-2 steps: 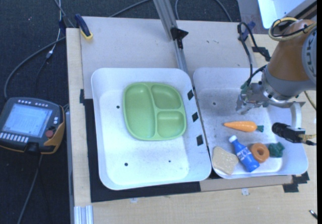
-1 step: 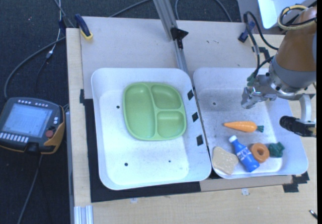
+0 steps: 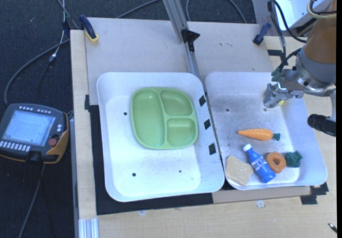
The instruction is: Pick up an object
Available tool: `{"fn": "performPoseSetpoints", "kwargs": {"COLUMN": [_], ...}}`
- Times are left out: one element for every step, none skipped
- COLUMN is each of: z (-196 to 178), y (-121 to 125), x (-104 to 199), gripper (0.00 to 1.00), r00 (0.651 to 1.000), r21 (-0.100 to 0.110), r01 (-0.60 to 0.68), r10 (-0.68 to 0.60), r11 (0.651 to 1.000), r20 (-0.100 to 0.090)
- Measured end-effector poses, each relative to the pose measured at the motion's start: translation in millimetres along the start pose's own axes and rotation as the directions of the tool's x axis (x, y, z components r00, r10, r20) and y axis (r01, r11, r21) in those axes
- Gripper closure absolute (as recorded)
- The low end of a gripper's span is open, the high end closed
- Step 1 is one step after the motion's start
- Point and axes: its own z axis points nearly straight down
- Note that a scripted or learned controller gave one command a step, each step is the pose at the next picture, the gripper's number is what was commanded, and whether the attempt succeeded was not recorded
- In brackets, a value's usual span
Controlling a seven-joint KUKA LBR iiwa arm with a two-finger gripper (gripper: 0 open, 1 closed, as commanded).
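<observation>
White bin (image 3: 299, 124), orange tapered carrot (image 3: 256, 134)

The grey arm with its orange band (image 3: 324, 44) is cut off by the right edge, so its upper part is out of sight. The metal claw (image 3: 272, 96) is small and blurred; its fingertips cannot be made out. A dark green toy piece (image 3: 293, 158) at the right bin's near right corner is too small to identify. The pale wooden surface (image 3: 160, 221) is cut off at the near edge.
</observation>
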Motion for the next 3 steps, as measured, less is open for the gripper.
{"fn": "performPoseSetpoints", "kwargs": {"z": [2.6,11.2,-0.3], "y": [-0.6,0.4,8.6], "x": [45.7,95.6,153.5], "gripper": [1.00,1.00,1.00], "r00": [1.000,1.000,1.000], "r21": [0.007,0.008,0.004], "r01": [0.004,0.004,0.006], "r10": [-0.004,-0.004,-0.006], "r11": [1.000,1.000,1.000], "r20": [-0.004,-0.003,-0.004]}}
